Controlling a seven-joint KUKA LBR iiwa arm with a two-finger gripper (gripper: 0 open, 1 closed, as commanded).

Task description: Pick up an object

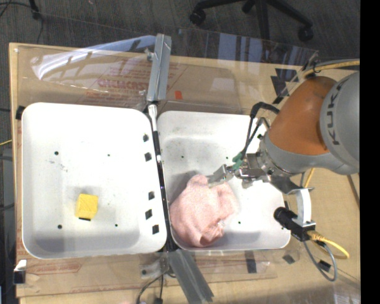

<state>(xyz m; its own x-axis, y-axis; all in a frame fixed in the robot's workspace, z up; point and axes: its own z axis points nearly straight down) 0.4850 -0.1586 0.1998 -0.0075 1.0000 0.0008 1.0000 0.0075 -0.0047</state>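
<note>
A crumpled pink cloth (202, 211) is seen in the right bin (196, 128), against its left wall. The gripper (220, 175) is positioned at the cloth's upper edge; its state cannot be told. A yellow block (87, 206) is seen in the left bin (82, 132).

A soft pink cloth, bunched up into a lumpy ball (202, 209), lies in the right white bin (196, 128). It sits in the near left corner of that bin, touching the wall next to the other bin. A small yellow square block (87, 206) lies flat in the left white bin (82, 119), near its front edge and a bit left of the middle.
</note>
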